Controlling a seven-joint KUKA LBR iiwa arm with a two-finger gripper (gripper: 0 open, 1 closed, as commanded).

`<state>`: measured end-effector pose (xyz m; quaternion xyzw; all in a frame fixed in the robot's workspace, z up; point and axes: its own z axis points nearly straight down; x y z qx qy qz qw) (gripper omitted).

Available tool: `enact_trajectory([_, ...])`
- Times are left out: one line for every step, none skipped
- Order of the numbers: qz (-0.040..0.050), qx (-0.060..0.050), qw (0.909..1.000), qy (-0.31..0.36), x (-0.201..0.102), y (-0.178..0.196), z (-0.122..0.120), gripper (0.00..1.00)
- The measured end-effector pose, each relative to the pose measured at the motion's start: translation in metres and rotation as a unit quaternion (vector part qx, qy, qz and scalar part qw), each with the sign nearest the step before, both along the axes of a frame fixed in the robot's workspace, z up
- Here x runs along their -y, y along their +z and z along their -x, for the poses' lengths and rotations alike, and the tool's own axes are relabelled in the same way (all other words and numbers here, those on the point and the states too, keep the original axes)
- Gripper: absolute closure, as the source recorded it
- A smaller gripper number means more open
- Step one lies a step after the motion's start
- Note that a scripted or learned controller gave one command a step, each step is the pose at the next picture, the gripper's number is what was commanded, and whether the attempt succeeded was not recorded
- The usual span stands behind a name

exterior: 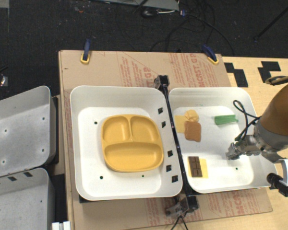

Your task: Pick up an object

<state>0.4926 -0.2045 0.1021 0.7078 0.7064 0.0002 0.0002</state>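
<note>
Brown block (pixel 193 132), green piece (pixel 225 120) and chocolate bar (pixel 196 166) all lie loose in right bin (pixel 245 178). Hand (pixel 234 153) sits low at bin's right side; grip state unclear. Nothing picked yet.

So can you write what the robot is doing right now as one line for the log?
gripper: low in right bin | nearest: green block | yellow plate: left bin
</note>
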Motion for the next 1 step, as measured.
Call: enact_trajectory([0.0013, 0.002, 1.0, 0.002, 0.0057, 0.0621, -0.0005, 1.0])
